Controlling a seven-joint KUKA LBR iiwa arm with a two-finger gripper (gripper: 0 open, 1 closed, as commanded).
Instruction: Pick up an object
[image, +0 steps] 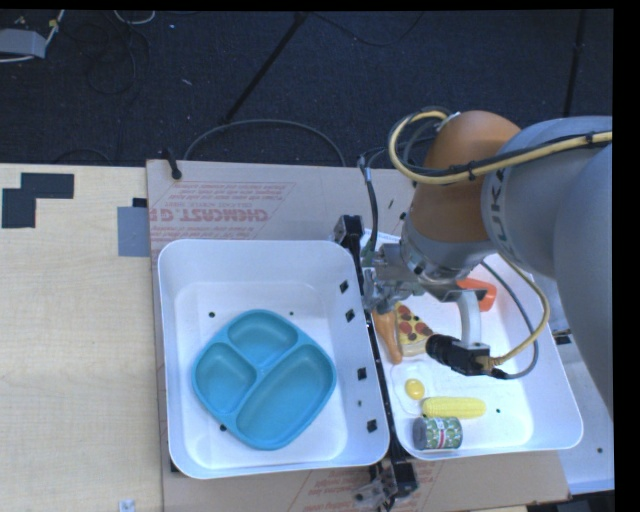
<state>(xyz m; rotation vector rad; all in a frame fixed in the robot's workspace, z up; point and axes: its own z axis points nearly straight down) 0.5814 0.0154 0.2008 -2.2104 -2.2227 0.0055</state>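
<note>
The right bin (555, 420) holds several toy foods. A pizza slice (403, 330) lies near its left wall, with a small yellow piece (414, 388) and a yellow corn cob (455, 407) nearer the front. A green can (438, 433) lies at the front edge, and an orange piece (482, 294) shows behind the arm. My gripper (385, 292) hangs low over the bin's left side, just above the far end of the pizza slice. The wrist and cables cover much of it.
The left bin (180, 290) holds a blue divided plate (263, 377). The raised divider (360, 330) between the bins runs right beside the gripper. The arm's bulk covers the back of the right bin. A black cable plug (455, 355) hangs over the bin's middle.
</note>
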